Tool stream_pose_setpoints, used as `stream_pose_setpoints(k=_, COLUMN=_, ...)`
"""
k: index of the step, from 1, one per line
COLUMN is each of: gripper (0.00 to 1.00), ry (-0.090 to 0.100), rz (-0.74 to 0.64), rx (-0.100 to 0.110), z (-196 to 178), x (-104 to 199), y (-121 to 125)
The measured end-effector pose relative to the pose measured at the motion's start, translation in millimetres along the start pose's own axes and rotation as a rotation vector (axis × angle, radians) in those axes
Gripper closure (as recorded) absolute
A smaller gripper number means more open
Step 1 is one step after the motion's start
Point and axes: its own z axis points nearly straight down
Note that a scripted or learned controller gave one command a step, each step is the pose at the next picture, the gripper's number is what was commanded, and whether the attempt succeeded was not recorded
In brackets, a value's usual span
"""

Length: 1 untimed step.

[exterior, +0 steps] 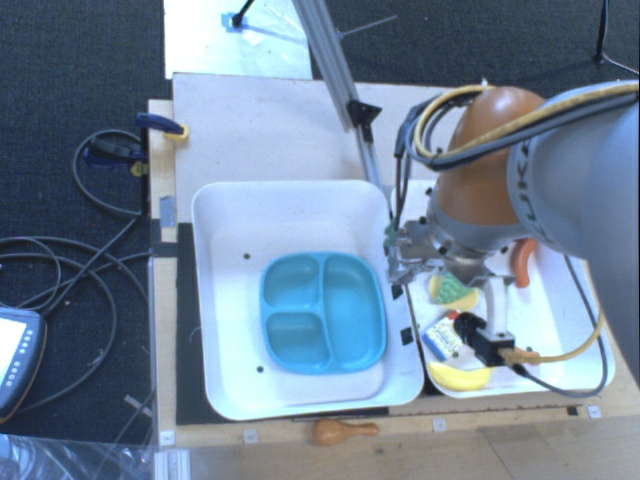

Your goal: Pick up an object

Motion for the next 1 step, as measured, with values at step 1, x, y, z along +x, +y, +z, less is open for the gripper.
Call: stream_pose_setpoints(k=1, gripper=1.00, ry=0.000, rz=0.001, rx=-0.001, z=4.2, x=47.5, y=17.7)
